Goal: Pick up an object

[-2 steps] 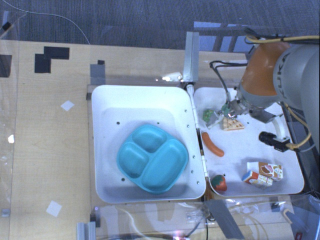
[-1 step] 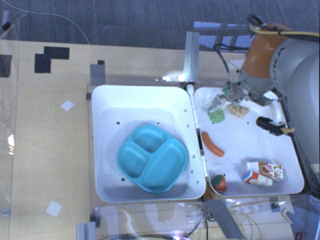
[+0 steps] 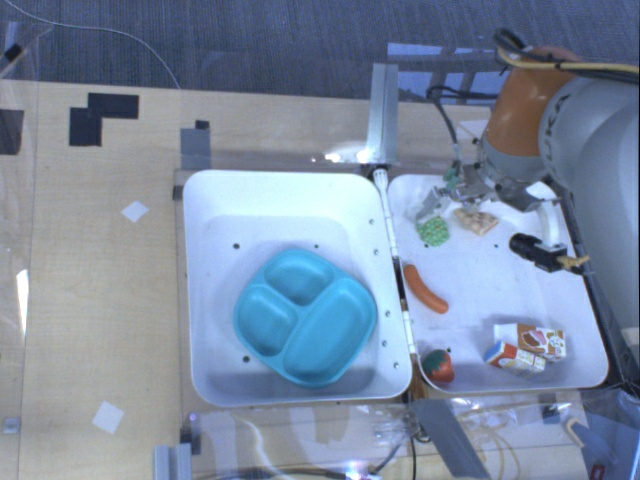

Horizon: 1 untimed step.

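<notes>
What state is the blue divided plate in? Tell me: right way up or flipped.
Right way up. The blue divided plate lies in the left bin with its three hollow compartments facing the camera.

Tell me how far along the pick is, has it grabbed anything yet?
Done: the arm has reached the right bin, with its pincer low over the far corner beside the green object. In hand: nothing visibly held. Left: grip and lift; the sausage, strawberry and carton lie untouched.

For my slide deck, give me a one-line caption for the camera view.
Robot hand lowered over a green object in the right bin; blue divided plate in the left bin.
</notes>
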Each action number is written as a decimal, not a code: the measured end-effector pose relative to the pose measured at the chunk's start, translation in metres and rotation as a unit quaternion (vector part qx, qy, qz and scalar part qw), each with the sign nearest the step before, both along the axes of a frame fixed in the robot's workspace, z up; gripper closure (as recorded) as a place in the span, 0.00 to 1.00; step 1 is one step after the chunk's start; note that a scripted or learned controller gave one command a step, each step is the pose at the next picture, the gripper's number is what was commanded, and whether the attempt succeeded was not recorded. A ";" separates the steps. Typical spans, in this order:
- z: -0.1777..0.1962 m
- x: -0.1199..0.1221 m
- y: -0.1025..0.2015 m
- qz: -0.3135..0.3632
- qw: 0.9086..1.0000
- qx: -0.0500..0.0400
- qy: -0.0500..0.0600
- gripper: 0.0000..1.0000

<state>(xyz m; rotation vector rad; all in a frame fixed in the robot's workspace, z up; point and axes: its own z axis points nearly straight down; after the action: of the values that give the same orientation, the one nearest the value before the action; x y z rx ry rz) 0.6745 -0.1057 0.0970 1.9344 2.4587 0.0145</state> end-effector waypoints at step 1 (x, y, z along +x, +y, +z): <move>0.093 -0.016 -0.030 -0.027 1.000 0.000 0.003 0.00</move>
<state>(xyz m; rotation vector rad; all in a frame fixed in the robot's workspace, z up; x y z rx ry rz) 0.6586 -0.1356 0.1901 2.0025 2.4101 0.0067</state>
